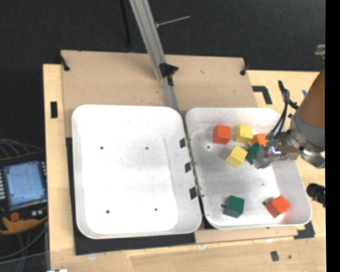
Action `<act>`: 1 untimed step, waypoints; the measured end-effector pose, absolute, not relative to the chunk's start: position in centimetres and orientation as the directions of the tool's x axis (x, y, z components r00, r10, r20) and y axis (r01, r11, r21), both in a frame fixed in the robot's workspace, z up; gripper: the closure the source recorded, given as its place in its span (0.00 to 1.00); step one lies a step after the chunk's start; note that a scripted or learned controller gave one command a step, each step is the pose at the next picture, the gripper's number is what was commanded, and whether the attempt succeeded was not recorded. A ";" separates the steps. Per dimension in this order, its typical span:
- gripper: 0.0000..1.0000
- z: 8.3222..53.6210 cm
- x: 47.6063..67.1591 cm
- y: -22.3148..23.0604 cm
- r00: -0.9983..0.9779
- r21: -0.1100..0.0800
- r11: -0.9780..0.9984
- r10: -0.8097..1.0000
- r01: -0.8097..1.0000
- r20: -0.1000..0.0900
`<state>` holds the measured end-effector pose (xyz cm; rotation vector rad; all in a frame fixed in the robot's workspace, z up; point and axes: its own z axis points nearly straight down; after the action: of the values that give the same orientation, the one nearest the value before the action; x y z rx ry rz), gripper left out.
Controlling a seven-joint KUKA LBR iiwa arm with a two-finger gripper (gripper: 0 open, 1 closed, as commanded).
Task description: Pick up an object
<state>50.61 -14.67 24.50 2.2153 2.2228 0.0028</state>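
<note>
Tool [263,156] low in right bin [289,211], against a green block [252,153] beside yellow block [236,156]; grasp state: cannot tell.

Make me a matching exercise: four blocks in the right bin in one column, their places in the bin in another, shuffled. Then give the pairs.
Blocks:
1. orange block
2. green block
3. orange-red block
4. yellow block

Places:
A. near corner, right side
B. near edge, towards the middle
C. far part, leftmost of the cluster
D. middle of the bin, just left of the gripper

Pairs: 1-C, 2-B, 3-A, 4-D
</note>
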 end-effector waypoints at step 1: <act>1.00 23.4 52.1 -9.4 -0.006 -0.001 0.006 1.000 1.000 0.001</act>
<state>52.14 -9.36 23.38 2.2155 2.2298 0.0004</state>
